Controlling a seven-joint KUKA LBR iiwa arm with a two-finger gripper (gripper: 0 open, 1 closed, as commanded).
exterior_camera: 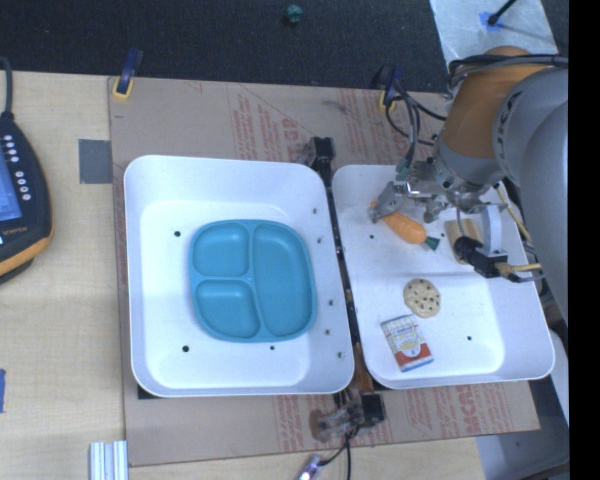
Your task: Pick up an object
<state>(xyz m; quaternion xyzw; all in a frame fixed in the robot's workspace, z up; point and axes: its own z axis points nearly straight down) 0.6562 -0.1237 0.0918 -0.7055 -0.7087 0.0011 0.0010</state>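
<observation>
— Where's it going? The gripper (412, 200) is down in the upper part of the right bin (520, 358), just above that orange carrot-like thing (408, 229).

— Touching it, near enough. I can't tell whether it's apart or together from here.

— What could go wrong?

— The carrot's rounded; I'd guess it rolls aside, toward the cookie (421, 296) or the small carton (406, 341). The blue tray (252, 279) sits apart, left bin (150, 268).
</observation>
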